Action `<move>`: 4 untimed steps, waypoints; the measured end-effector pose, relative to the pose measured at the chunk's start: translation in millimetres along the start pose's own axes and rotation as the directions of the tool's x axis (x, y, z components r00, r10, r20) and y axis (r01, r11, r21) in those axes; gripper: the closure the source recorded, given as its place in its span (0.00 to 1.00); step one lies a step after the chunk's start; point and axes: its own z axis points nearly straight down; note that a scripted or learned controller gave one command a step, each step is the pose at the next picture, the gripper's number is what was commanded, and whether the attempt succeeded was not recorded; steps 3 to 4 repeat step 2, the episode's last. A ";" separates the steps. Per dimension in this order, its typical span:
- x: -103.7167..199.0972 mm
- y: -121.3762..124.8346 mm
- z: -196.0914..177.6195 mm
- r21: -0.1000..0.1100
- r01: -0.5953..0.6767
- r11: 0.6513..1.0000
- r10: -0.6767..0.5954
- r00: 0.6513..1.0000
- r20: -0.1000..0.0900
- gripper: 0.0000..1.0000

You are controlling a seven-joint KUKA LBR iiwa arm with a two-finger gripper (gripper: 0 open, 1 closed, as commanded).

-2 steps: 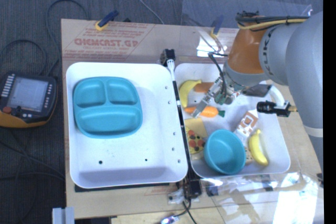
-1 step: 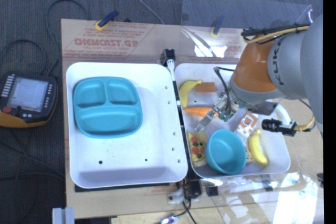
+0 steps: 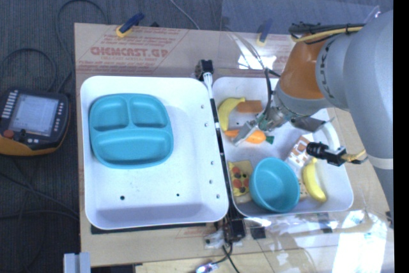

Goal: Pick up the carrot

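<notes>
Two shallow white bins sit side by side on a bench, seen from a single camera above that looks down at a slant. Inside the left bin (image 3: 137, 201) lies a blue divided plate (image 3: 131, 128), well apart from everything else. Crowded into the right bin (image 3: 342, 198) are a yellow banana (image 3: 228, 110) near the top left, a small orange carrot (image 3: 254, 136) near the middle, a blue bowl (image 3: 275, 185) toward the front, a flat piece of toy pizza (image 3: 239, 177) just left of the bowl, a second banana (image 3: 312, 180) by the right wall and a small boxy item (image 3: 298, 151) I cannot identify. A grey arm with an orange band (image 3: 303, 77) reaches in from the right and angles down to the gripper (image 3: 267, 121), which hangs low just above and to the right of the carrot, perhaps touching it. Whether the gripper is spread or pressed together I cannot tell, as the wrist hides its tips, and nothing shows the carrot pinched. My judgement is that the arm is at the approach or closing stage of the grasp. To do this well, the gripper should centre over the thick part of the carrot, straddle it across its narrow width, stay clear of the nearby banana, and close firmly before lifting straight up. A handheld control pad (image 3: 33, 121) rests on the floor to the far left.
</notes>
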 end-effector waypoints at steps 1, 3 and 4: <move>-2.1 1.9 -12.6 -0.005 0.001 1.000 -0.001 1.000 0.009 1.00; 27.2 72.7 -96.8 0.003 -0.100 0.995 0.100 0.995 -0.001 1.00; 27.2 72.7 -96.8 0.003 -0.100 0.995 0.100 0.995 -0.001 1.00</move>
